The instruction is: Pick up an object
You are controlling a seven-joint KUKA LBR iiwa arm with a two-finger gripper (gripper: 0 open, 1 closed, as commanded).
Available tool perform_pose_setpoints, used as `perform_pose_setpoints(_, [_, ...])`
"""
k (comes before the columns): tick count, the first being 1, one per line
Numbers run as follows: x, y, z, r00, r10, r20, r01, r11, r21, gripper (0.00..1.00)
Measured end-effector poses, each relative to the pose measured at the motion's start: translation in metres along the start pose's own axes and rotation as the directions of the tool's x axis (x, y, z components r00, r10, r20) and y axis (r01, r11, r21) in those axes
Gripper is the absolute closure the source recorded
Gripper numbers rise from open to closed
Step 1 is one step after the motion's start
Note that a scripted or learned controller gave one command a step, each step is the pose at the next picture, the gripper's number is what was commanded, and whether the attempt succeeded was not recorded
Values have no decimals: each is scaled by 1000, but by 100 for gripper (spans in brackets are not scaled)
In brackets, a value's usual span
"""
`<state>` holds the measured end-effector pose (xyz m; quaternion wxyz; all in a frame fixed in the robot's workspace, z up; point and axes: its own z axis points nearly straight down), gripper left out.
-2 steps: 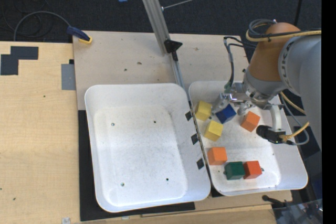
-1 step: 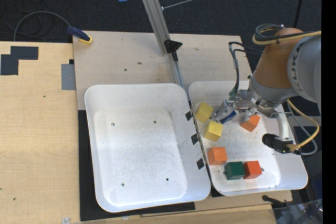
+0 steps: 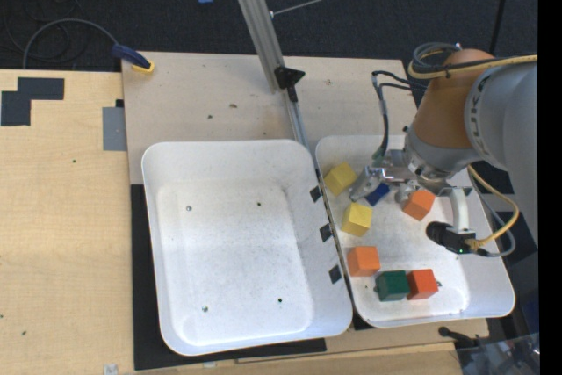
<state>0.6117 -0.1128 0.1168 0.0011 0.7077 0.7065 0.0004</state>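
The pale wooden counter (image 3: pixel 219 101) carries two white bins against a dark floor strewn with cables. The hand (image 3: pixel 379 183) sits low in the right bin (image 3: pixel 492 294) by a blue block (image 3: pixel 378 194); whether it grips, I cannot tell. Yellow, orange and green blocks lie around.

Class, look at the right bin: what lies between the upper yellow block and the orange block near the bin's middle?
In the camera view, a second yellow block lies between the upper yellow block and the orange block.
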Motion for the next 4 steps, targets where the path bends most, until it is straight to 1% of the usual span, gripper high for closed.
perform_pose_setpoints(1, [7, 32, 27, 1000, -6, -1, 6, 1000, 28, 0])
perform_pose_setpoints(2, [7, 31, 17, 1000, -8, 0, 8, 1000, 29, 100])
perform_pose_setpoints(3, [91, 33, -78, 1000, -9, -4, 8, 1000, -3, 100])
perform_pose_setpoints(4, [168, 40, -73, 1000, -9, -4, 9, 1000, 5, 100])
